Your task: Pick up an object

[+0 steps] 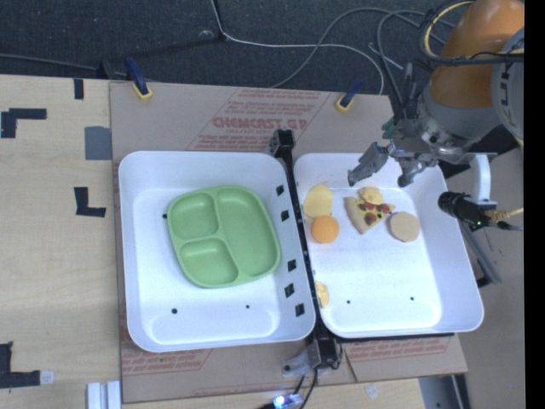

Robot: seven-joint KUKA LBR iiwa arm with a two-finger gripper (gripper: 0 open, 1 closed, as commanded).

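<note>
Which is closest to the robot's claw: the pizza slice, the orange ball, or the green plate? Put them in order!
Going out from the gripper, which hangs over the top of the right bin:
1. The pizza slice, just below it in the right bin.
2. The orange ball, lower and toward the divider.
3. The green plate, over in the left bin.

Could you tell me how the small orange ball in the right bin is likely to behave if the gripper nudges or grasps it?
The orange ball looks round and smooth, so it would probably roll when nudged. It lies close beside the yellow piece, which may block rolling that way. Its curved sides might slip from the gripper.
</note>
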